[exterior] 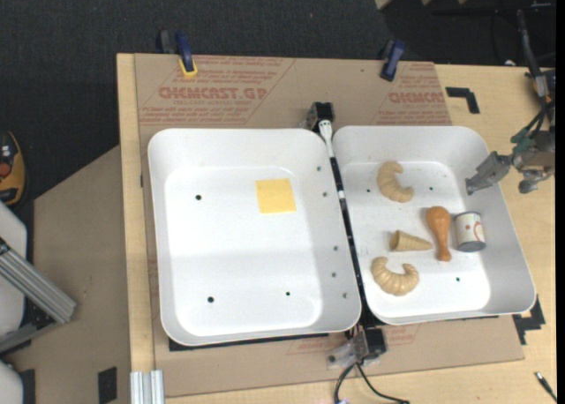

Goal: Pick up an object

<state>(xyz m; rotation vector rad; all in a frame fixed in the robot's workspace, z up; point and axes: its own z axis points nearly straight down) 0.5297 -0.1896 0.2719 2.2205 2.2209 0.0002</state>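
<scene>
The gripper is hanging at the right rim of the right bin, carrying nothing; how its grasping end stands I cannot tell, it is too small and half cut off.

What worries me is the crowding. The nearest candidate, a small white can, is lying on its side just inside that rim from the gripper, touching or almost touching the drumstick. A descent there is risking a glancing push that sends the can rolling, or a grab that is catching both pieces at once. The rim itself is sitting close under the gripper, so a low approach could be clipping it.

Further from the gripper, the cone is lying just beyond the drumstick, one croissant is resting toward the back of the bin, and a second croissant is lying toward the front. Their curved shapes are likely to be slipping out of a pinch.

The left bin, well apart from the gripper across the divider, is holding a flat yellow square, probably too thin to grasp. Both bins are sitting on the cardboard-covered surface.
</scene>
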